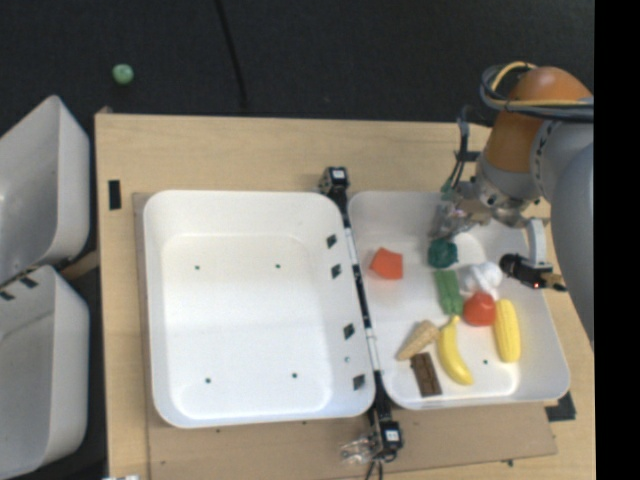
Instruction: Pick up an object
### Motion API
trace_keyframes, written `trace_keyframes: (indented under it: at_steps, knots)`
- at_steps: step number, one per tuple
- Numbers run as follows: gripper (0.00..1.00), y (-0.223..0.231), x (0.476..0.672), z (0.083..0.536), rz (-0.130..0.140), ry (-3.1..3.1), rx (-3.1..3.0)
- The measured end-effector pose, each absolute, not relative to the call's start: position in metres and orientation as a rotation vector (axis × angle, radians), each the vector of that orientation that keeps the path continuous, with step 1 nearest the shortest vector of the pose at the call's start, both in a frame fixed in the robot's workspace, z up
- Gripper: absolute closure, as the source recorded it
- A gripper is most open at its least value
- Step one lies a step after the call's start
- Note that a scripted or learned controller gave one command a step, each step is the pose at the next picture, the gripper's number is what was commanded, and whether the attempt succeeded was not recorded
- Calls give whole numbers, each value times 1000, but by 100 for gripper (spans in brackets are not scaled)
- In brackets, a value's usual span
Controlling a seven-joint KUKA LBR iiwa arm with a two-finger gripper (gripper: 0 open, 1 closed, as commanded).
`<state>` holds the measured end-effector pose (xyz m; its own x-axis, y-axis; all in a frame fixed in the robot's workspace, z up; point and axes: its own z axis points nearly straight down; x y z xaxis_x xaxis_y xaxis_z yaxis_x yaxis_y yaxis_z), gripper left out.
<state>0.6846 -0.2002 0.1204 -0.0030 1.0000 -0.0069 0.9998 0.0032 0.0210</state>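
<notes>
My gripper hangs over the far part of the right bin, just above and touching or nearly touching a dark green round object. Below that lie a green cucumber-like piece, a red tomato and a small white object. An orange-red block sits alone near the bin's left wall. Toward the front are a yellow corn cob, a banana, a beige wedge and a brown bar.
The left bin adjoins the right one along a hinged divider. The arm's grey body and orange band rise at the right. White casings stand off the bench's left edge.
</notes>
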Motion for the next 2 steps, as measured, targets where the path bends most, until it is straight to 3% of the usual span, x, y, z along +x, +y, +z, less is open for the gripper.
trace_keyframes:
  at_steps: [2]
  knots:
    - [100, -230, 695, 114, 15, 2210, 2209]
